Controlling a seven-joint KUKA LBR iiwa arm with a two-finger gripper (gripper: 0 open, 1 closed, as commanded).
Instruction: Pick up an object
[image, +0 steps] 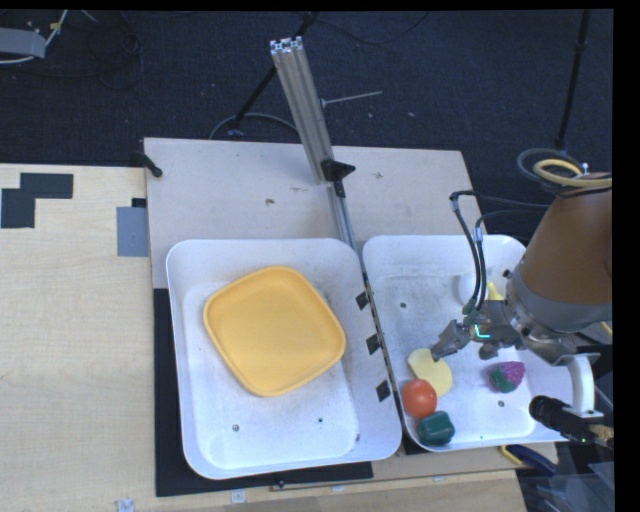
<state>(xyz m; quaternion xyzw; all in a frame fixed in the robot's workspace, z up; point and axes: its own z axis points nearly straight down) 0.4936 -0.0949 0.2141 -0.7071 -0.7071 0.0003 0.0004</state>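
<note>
I see the arm (565, 265) over the right bin (420, 265); the yellow plate (274, 328) lies in the left bin (200, 420). I read this as the approach step. Gripper (452, 342) low, just beside the pale yellow piece (430, 372) (finger spread: cannot tell). Red ball (419, 397), green piece (435, 428), purple piece (506, 376) nearby. Next: settle over one, close.

One camera hung fixed above the counter (80, 330), looking down at a slant from its near edge. It stood far enough back to take in both white bins (190, 270), with dark floor beyond the far edge.
</note>
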